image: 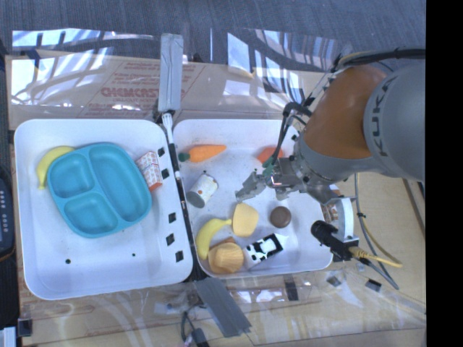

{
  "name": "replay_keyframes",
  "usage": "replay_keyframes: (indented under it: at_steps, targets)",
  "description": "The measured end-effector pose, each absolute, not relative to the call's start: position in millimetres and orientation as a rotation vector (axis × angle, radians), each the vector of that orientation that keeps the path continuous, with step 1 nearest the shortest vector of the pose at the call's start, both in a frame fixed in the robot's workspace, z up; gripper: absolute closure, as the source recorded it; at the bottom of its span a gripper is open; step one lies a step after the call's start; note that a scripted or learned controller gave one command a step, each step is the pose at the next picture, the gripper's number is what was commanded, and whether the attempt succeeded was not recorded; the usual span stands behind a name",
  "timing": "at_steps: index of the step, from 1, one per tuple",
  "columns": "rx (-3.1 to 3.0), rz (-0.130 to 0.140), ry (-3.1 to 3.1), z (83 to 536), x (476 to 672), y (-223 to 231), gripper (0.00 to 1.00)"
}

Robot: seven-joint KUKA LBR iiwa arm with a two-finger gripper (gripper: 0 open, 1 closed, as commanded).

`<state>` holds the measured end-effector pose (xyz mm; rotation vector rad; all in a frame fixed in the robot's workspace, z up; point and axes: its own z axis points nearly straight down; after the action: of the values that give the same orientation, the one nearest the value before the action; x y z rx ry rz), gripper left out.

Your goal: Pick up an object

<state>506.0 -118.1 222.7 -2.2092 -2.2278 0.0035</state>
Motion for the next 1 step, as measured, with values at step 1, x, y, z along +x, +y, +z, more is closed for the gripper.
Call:
replay_keyframes:
  at_steps: [1]
  targets:
    - [-2.261,-0.01,-2.193,109.6,492.5,-114.2,0.0]
